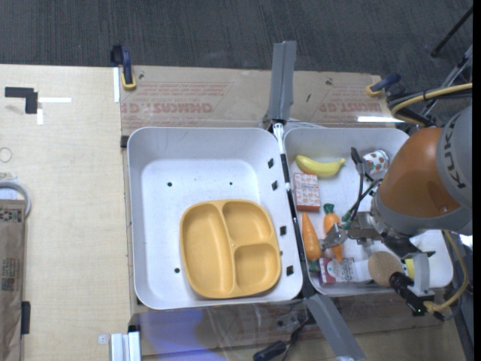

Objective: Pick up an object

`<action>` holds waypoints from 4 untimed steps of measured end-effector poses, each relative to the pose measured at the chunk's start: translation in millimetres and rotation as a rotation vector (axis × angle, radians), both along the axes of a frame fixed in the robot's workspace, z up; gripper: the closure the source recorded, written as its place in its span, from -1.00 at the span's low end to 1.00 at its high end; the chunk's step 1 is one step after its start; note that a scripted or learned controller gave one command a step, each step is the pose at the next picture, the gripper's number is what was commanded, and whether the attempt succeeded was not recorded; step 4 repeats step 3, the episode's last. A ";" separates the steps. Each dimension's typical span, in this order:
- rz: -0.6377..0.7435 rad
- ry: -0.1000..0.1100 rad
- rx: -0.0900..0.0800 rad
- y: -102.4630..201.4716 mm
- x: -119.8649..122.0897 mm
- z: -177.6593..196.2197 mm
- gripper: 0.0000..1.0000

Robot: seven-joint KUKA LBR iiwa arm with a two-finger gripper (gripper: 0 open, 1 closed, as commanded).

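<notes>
The gripper (336, 238) hangs low in the right bin (331, 136); I cannot tell its opening or any hold; just beside its tip crowd two carrots (310, 235) and a packet (340, 269), so a closing pinch may slip or snag two; beyond, a banana (319, 165); farther left, the yellow tray (229, 247); cardboard-covered bench (60, 201), dark carpet (188, 13).

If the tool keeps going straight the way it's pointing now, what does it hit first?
Most likely the orange carrot. The tool points toward the view's left, low in the right bin, and the carrot lies just ahead of its tip. Its height is hard to judge, so it may pass above.
</notes>
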State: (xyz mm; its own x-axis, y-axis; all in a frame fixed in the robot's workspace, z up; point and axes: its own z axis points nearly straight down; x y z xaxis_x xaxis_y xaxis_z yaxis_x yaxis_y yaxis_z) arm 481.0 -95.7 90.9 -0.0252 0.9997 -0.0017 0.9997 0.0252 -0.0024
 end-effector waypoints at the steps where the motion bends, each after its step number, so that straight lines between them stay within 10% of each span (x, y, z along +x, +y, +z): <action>1: -0.003 0.003 0.002 0.5 0.1 8.1 1.00; 2: 0.193 -0.002 0.002 -2.7 -2.9 53.5 1.00; 3: -0.115 0.000 -0.001 43.0 25.6 161.6 1.00; 4: -0.115 0.000 -0.001 43.0 25.6 161.6 1.00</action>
